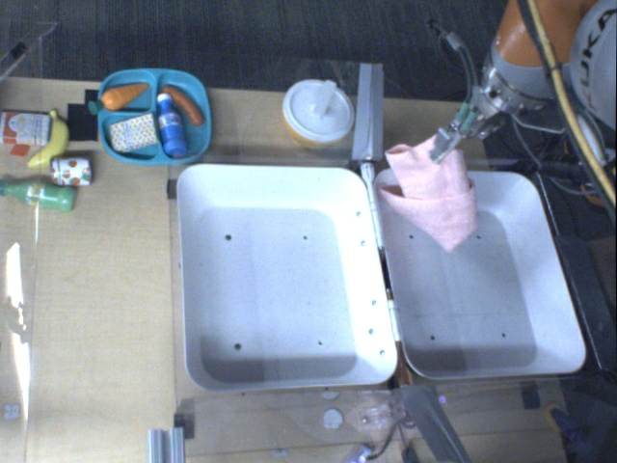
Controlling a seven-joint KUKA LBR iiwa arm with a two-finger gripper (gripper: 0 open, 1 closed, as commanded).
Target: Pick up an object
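Observation:
A pink cloth (434,197) hangs in the air above the far left part of the right bin (540,287), draped down in a loose point. Its upper edge is pinched by my gripper (446,147), which is shut on it near the bin's back rim. The arm reaches in from the upper right, grey with an orange band.
The left bin (280,278) lies beside the right one, with a metal divider bar (366,114) at the back between them. A white lidded cup (318,112) stands behind the left bin. A blue tray of toy food (154,116) and small items sit far left.

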